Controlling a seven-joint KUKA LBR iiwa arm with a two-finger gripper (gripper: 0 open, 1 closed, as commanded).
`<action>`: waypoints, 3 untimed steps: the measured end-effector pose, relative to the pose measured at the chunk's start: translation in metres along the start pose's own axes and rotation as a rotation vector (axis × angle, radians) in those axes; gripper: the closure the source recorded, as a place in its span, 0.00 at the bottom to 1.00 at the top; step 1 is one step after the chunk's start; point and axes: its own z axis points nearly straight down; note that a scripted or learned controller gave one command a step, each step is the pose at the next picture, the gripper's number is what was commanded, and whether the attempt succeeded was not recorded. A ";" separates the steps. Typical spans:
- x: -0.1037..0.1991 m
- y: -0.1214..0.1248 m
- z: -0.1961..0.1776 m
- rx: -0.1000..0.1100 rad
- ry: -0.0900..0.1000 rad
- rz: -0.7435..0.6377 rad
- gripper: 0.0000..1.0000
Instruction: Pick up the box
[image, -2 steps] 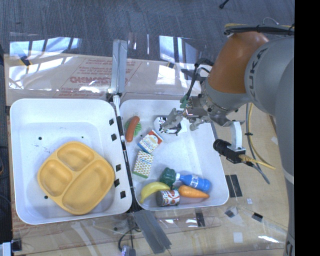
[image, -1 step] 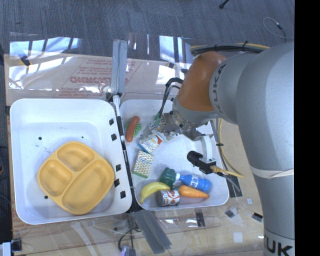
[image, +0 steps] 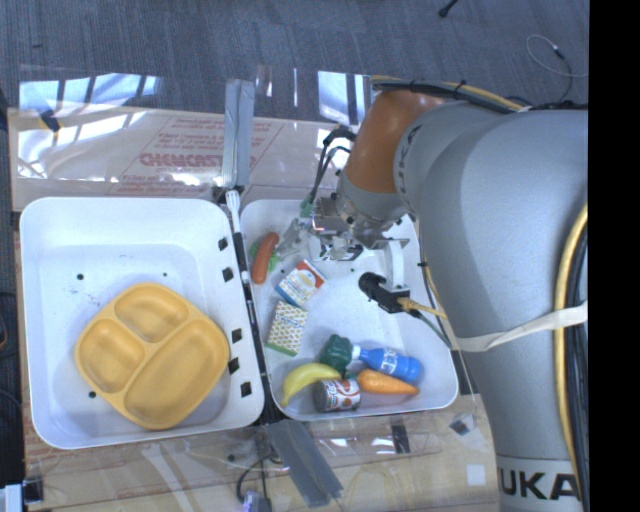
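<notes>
- Camera view is showing the grey arm with its orange band reaching in from the right and hanging over the far edge of the right white bin (image: 440, 385); the two-finger gripper (image: 335, 238) is sitting low near that far edge, and whether it is open or closed cannot be told from here.
- Lying tilted just below the gripper, towards the bin's left wall, is the small blue-and-white carton box (image: 299, 284); nothing is showing between the gripper and it, so it is not being held.
- Judging by its look, the box is handling as a light, thin cardboard thing, stiff enough across its short faces yet likely crushing under a hard squeeze; taking hold across its narrow sides, near the middle, is looking safest.
- Crowding it are an orange carrot-shaped toy (image: 263, 257) at the left wall and a flat green-and-white patterned packet (image: 287, 328) just beside its near end; both are leaving little room for a finger on that side.
- Resting along the near edge, well apart from the box, are a yellow banana (image: 305, 378), a small tin can (image: 337, 395), a green-capped blue bottle (image: 375, 358) and a second orange carrot (image: 390, 383).
- Sitting in the left white bin (image: 60, 225) is a yellow sectioned plastic plate (image: 150, 353), playing no part.
</notes>
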 end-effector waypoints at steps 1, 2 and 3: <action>0.013 -0.013 -0.002 -0.033 -0.008 0.048 0.00; 0.010 -0.008 -0.001 -0.020 -0.004 0.047 0.00; 0.007 -0.008 -0.001 -0.018 -0.004 0.012 0.00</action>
